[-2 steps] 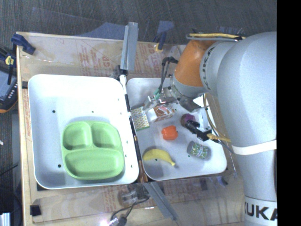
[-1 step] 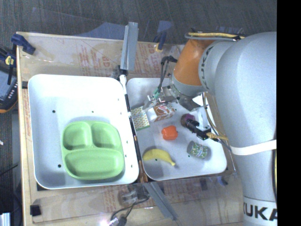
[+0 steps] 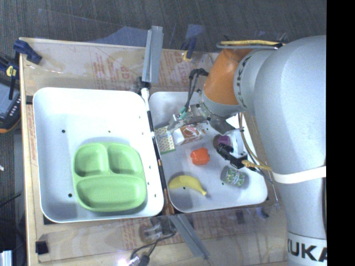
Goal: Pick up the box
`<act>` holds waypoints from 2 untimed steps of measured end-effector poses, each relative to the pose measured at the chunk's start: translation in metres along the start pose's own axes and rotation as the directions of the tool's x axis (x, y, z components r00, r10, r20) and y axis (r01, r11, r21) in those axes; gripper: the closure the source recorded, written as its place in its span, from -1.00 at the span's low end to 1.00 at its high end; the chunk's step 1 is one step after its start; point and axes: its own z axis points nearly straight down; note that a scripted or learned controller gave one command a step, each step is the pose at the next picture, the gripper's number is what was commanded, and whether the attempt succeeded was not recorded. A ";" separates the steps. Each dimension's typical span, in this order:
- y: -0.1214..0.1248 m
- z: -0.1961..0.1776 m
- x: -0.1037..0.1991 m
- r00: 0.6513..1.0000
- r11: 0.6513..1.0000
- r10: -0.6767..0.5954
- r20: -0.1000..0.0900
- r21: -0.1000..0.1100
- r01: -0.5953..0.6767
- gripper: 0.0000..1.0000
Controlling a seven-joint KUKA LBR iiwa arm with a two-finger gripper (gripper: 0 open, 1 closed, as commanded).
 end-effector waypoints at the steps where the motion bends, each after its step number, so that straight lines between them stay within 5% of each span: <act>1: 0.001 0.000 0.001 0.999 0.999 -0.042 -0.001 -0.002 0.042 -1.00; 2: 0.006 0.000 0.000 0.999 0.999 -0.043 -0.005 0.008 0.043 -1.00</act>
